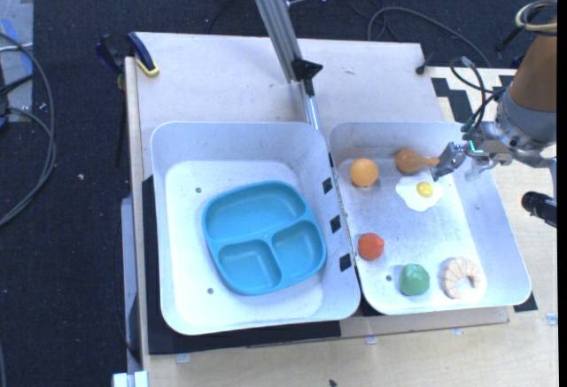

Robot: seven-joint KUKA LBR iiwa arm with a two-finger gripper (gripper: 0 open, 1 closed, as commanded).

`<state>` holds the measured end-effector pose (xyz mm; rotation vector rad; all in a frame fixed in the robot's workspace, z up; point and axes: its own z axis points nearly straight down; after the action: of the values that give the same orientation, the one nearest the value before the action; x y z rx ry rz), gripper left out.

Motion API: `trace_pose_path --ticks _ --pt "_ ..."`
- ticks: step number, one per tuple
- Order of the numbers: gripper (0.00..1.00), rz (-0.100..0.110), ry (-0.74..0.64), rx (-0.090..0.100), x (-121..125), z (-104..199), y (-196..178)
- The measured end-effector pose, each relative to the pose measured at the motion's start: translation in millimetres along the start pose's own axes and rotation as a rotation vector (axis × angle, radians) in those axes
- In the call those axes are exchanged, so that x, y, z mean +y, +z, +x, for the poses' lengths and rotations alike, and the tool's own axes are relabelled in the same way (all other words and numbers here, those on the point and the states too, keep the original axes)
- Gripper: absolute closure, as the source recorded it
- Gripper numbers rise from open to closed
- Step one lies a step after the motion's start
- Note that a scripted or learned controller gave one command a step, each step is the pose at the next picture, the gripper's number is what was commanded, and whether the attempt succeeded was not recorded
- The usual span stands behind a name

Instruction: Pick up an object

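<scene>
Two shallow white bins, left (177,155) and right (496,226), appear as smooth moulded plastic with a matt to faintly satin finish. The blue divided tray (263,236) in the left bin is smooth plastic with a soft sheen along its rims. The toy foods in the right bin look like plastic: orange ball (363,172), drumstick (412,161), fried egg (419,193), red tomato (370,245), green piece (413,279) and ridged pale shrimp (462,277). The bench top (230,80) is a pale, matt board. The slanted pole (275,9) is ribbed, brushed metal. The floor (71,199) is dark, rough carpet.
</scene>
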<state>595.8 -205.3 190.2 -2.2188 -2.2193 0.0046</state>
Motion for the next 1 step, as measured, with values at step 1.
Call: trace_pose_path --ticks 1 --pt "0.0 -0.005 -0.001 -0.001 1.4 0.0 -2.2"
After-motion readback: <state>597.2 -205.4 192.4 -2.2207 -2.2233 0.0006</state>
